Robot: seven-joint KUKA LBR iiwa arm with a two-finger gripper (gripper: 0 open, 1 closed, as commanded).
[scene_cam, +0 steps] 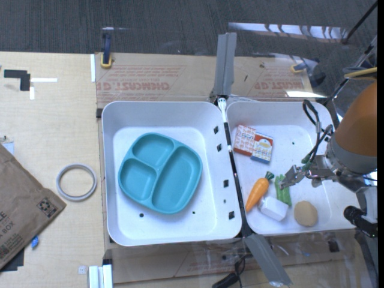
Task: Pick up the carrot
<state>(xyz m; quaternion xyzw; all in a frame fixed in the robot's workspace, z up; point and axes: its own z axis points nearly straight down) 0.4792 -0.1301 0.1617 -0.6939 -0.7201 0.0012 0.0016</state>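
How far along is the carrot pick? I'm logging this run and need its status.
Nothing looks done yet: the carrot lies on the floor of the right bin, beside a small white block. In hand: the pincer hovers just to the carrot's right, above a green item, with nothing visibly between its fingers. Left: reaching the carrot, closing on it and lifting it.
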